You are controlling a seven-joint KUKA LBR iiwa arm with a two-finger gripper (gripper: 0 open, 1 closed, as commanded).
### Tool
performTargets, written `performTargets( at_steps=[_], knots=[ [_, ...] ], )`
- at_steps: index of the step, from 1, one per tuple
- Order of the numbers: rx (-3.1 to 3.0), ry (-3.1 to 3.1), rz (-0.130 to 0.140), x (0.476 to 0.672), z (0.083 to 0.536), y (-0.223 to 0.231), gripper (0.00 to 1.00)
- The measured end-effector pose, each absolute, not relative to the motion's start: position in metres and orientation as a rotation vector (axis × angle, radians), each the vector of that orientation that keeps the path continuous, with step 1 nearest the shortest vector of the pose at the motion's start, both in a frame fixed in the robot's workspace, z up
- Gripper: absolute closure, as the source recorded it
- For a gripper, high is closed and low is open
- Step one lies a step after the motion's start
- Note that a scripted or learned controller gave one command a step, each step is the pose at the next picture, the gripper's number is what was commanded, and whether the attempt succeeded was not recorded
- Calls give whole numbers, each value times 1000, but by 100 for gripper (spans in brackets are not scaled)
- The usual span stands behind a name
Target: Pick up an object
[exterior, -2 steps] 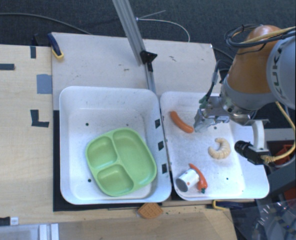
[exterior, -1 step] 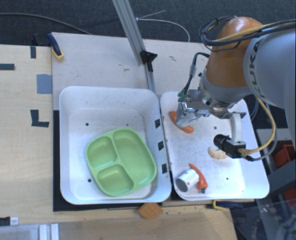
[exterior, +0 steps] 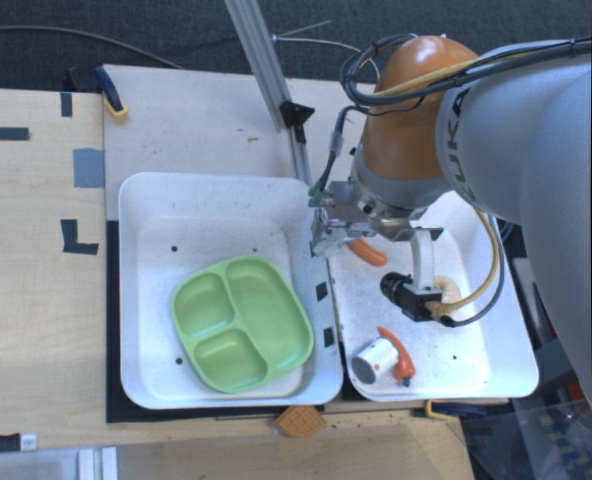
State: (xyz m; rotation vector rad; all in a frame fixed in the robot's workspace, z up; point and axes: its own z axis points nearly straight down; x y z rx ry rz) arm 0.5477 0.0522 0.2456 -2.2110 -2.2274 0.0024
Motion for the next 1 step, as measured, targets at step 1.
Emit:
performTargets(
  at_steps=[1],
  knots=[
    [-2214, -2227, 3, 564, 231, 94, 100]
  ],
)
